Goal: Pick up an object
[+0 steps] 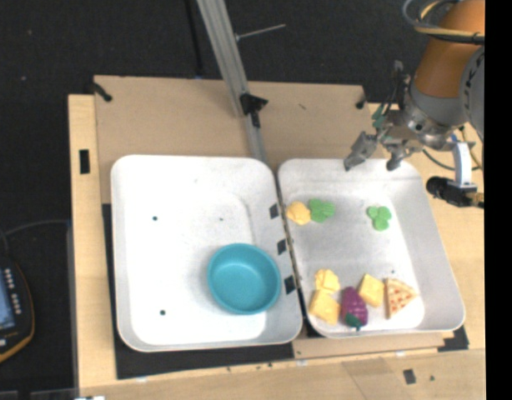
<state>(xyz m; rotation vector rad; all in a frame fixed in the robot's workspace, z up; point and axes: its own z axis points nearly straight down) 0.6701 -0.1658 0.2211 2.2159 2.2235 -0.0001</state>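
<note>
My gripper hangs over the far edge of the right bin, open, with nothing between its fingers. Below it in that bin lie a small green piece, another green piece and a yellow-orange piece beside it. Along the bin's near side sit two yellow cheese-like pieces, a purple grape bunch, a yellow wedge and a pizza slice. A blue bowl rests in the left bin.
A grey metal pole slants up from between the bins at the back. The bins sit on a tan board. A handheld pendant lies at the far left, off the bench.
</note>
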